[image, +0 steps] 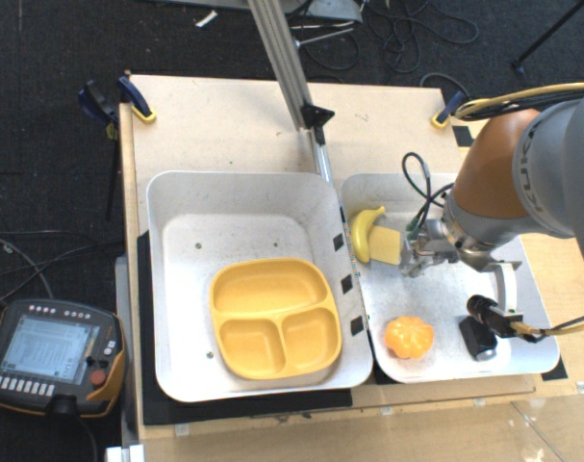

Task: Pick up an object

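While the grey arm (522, 171) leans in from the right with its orange band up high, the claw (418, 255) is low over the right bin (436, 192), about the middle of it. And it's tight against the action: a pale yellow block (387, 246) sits just to the claw's left, so close that I can't separate the two. Is the claw spread or pressed together? Can't tell from up here, the wrist covers it, and I can't say the block is gripped either.

Tucked right behind that block, touching it, a banana (366, 224) curves along the bin's left wall. Nearer the front edge of the same bin, well apart from the claw, sits a small orange fruit (408, 338), all on its own on the white floor.

Over to the left bin (176, 210): one yellow tray (272, 316) lying flat towards the front, three compartments, a wide one at the back and two smaller ones in front.

Both bins rest side by side on the pale table (215, 123), with a slanted metal pole (282, 46) crossing its far edge. Down on the dark floor at left, a control pendant (46, 354) with a lit screen.
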`<state>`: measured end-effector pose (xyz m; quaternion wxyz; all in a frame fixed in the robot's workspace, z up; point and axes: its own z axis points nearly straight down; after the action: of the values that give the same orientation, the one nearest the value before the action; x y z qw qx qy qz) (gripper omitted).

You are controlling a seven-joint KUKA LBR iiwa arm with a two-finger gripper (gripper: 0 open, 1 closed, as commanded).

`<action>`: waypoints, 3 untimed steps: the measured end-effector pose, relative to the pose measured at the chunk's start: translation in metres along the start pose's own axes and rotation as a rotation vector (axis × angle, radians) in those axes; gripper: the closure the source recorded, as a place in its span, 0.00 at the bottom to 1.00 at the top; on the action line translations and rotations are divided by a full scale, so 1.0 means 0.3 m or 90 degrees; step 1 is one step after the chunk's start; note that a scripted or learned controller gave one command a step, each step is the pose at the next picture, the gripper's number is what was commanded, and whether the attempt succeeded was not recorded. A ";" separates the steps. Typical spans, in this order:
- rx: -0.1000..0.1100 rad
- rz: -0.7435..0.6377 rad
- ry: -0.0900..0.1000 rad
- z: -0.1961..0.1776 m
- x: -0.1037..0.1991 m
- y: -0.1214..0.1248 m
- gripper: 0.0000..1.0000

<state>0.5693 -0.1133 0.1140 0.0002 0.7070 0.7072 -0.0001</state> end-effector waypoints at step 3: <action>-0.003 -0.001 -0.001 -0.456 -0.056 0.030 1.00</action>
<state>0.5782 -0.1301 0.2508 0.0025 0.7064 0.7079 0.0013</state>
